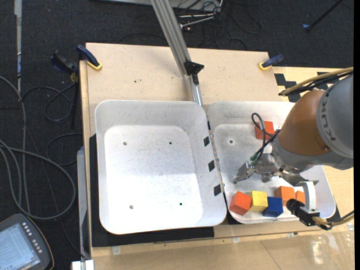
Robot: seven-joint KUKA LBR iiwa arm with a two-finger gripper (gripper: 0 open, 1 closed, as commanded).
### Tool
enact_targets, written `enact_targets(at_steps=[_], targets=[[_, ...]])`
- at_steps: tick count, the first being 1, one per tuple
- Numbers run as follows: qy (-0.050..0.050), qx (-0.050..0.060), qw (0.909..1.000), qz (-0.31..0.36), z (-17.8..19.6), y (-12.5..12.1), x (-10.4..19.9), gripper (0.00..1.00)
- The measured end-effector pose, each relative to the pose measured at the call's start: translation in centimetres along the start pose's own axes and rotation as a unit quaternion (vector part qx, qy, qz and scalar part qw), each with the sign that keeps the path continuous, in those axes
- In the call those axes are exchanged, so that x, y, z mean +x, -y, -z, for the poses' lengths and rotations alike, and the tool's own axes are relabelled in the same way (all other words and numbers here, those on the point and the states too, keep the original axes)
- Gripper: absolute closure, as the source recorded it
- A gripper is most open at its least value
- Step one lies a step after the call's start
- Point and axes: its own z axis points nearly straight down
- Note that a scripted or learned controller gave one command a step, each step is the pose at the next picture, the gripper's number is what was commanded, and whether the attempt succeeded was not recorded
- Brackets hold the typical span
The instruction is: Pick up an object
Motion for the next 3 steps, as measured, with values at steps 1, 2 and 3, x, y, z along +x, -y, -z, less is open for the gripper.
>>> enact_targets(at_steps=[1,2,3], targets=[[0.000,-0.002,1.0000,0.000,1.2,-0.1,0.0,1.00],[0.000,-0.004,1.0000,0.002,6.3,0.0,1.0,1.00],[0.001,-0.004,1.0000,0.002,11.6,-1.1,0.8,1.00]])
